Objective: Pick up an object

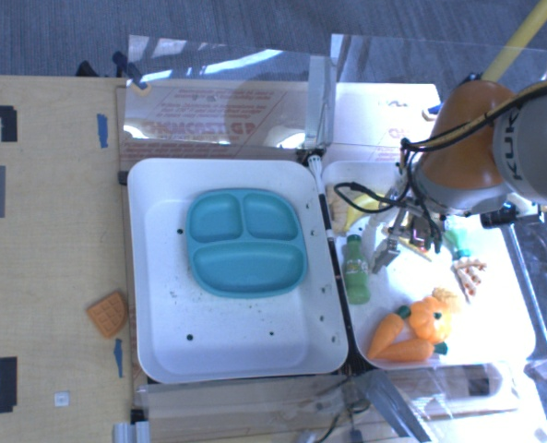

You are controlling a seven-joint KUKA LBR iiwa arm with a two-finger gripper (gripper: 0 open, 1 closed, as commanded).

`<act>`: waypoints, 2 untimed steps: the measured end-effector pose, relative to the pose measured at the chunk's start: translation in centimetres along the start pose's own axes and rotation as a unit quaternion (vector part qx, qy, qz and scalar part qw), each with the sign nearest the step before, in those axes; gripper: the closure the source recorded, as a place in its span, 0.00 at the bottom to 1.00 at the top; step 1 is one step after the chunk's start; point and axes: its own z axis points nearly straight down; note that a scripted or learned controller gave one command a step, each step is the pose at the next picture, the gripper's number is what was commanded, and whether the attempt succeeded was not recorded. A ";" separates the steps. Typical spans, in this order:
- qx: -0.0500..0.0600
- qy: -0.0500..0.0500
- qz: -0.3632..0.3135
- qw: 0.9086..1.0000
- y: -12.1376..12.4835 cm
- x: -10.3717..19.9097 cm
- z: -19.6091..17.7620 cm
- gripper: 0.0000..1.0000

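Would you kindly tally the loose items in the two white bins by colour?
Blue: 1, the divided plate in the left bin.
Green: 1, the bottle in the right bin.
Orange: 2, the carrot and the small pumpkin.
Total: 4.

You see a teal divided plate (246, 243) in the white left bin (153, 275); at four o'clock, orange carrots (404, 336); a green bottle (355, 270).

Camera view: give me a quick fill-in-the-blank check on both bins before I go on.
1. The divided plate in the left bin is ____ in colour.
2. The green bottle lies in the ____ bin.
3. The gripper hovers over the ____ bin.
4. The toy carrot is ____ in colour.

Missing words: blue; right; right; orange
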 end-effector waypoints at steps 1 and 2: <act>0.000 0.001 0.051 0.999 -1.6 2.9 -0.1 0.00; 0.000 0.000 0.084 0.996 -4.5 10.4 -0.2 0.00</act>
